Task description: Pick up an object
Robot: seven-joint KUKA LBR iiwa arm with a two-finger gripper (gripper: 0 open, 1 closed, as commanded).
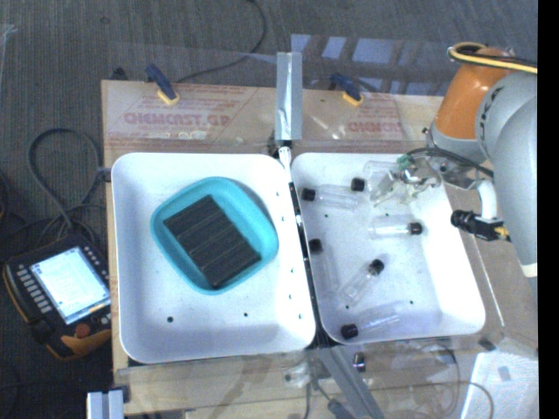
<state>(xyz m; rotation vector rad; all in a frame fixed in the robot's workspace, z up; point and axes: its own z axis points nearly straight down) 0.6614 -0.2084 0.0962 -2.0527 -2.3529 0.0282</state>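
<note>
Fixed overhead view of the counter (pixel 131 112) with two shallow white bins. The right bin (pixel 454 295) serves as landmark. It holds several clear vials with black caps: one near its far-left corner (pixel 327 196), one at its middle (pixel 395 229), one lying aslant below the middle (pixel 362 278), and one along its near wall (pixel 371 324). Loose black caps lie just inside its left wall (pixel 315 245) and near its far wall (pixel 357 183). To the left of the right bin, the left bin (pixel 140 321) carries a teal dish (pixel 170 212) with a dark ribbed block (pixel 212 242) inside.

The arm (pixel 511 147), grey with an orange band, enters over the right bin's far-right corner. The tool (pixel 403 175) hangs above clear pieces near the far wall; whether it is parted or closed cannot be told, and nothing is seen gripped.

Judged advice: the vials are clear, round and likely to roll. Choose one lying apart from its neighbours, such as the middle vial, align the tool across its short axis, and descend squarely so that it is not pushed aside.
</note>
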